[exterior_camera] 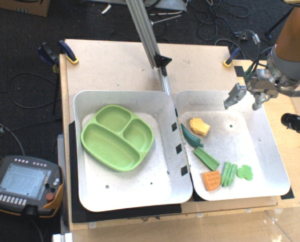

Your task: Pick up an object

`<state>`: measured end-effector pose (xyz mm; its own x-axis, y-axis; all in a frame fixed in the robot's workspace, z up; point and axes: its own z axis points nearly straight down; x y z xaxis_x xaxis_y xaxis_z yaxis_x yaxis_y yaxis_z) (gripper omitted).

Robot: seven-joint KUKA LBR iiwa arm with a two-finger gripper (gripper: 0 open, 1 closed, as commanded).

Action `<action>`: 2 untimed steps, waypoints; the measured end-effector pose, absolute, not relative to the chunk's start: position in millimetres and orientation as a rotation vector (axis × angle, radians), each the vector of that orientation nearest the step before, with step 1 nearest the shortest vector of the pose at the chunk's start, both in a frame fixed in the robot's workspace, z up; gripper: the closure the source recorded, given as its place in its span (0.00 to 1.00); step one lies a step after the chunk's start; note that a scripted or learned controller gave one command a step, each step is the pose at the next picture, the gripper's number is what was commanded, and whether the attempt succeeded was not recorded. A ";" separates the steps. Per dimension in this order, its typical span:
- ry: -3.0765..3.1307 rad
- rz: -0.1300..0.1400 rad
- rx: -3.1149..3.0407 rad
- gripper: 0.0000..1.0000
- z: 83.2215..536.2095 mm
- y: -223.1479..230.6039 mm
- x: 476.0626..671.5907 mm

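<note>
The right bin (263, 140) holds several small toys: a yellow piece (200, 127), a dark green curved piece (190, 135), a green stick (207, 158), an orange waffle-like block (212, 180), a green bean bundle (228, 174) and a small green leafy piece (245, 172). My gripper (247, 98) hangs open above the bin's far edge, up and to the right of the yellow piece, with nothing between its fingers (234, 96).
The left bin (89, 185) carries a green divided plate (117, 137). A slanted metal pole (145, 26) crosses the bench's back to the seam between the bins. A teach pendant (23, 184) lies at the lower left. Clamps (68, 53) sit on the bench's back corners.
</note>
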<state>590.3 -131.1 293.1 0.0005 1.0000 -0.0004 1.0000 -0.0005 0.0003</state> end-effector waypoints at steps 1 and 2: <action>2.224 0.001 2.215 0.00 296.1 -146.9 646.3; 2.222 -0.008 2.229 0.00 167.3 -180.5 642.7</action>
